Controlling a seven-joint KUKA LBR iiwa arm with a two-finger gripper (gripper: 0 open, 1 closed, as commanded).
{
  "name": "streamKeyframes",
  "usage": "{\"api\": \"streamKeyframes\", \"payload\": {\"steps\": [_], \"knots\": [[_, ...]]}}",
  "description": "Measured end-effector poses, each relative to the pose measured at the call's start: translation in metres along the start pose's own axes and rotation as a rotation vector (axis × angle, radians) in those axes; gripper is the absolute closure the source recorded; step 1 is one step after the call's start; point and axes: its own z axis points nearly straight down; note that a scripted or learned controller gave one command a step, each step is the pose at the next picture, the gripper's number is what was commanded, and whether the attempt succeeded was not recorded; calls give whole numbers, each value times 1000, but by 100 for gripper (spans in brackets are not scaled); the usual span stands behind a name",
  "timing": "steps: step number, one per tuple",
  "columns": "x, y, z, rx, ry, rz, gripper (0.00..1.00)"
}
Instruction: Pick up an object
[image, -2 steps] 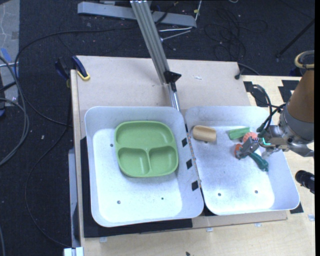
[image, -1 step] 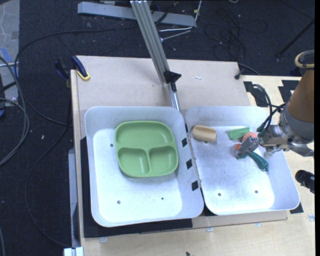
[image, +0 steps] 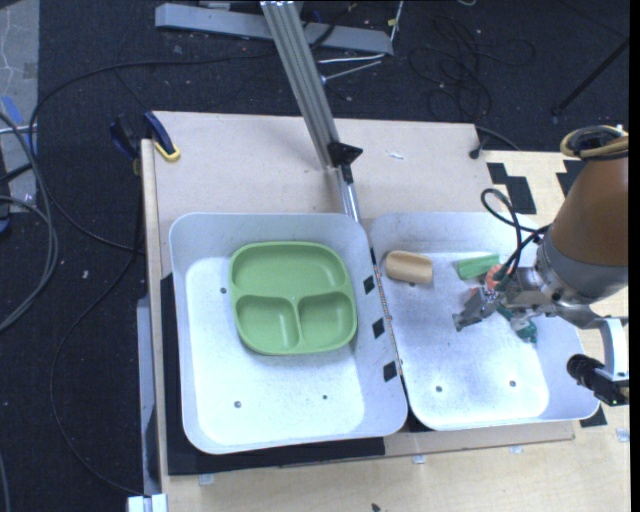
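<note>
Risk first, from my one camera: the gripper (image: 478, 308) sits low in the right bin (image: 470, 395), among small things bunched near the far right side — a green block (image: 474, 266) just beyond it and a teal piece (image: 527, 331) just beside it, under the wrist. With that crowding I judge a close could catch an edge and squirt the piece away, or trap two at once, or shut on nothing. The tan cylinder (image: 408, 268) lies apart to the left near the bin's inner wall; it looks round enough to roll if nudged. The arm (image: 592, 235) reaches in from the right, orange band above the wrist, wrist bent down and leftward so the gripper points into the bin floor at a slant. Whether it is spread or pinching anything I cannot tell — dark and tangled with cable there. The left bin (image: 270, 410) holds a green tray (image: 294, 298), well away on the worktop (image: 250, 160).
</note>
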Motion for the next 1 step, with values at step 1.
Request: {"api": "streamKeyframes", "payload": {"steps": [1], "knots": [[4,-2,44,1,0,0,0]]}}
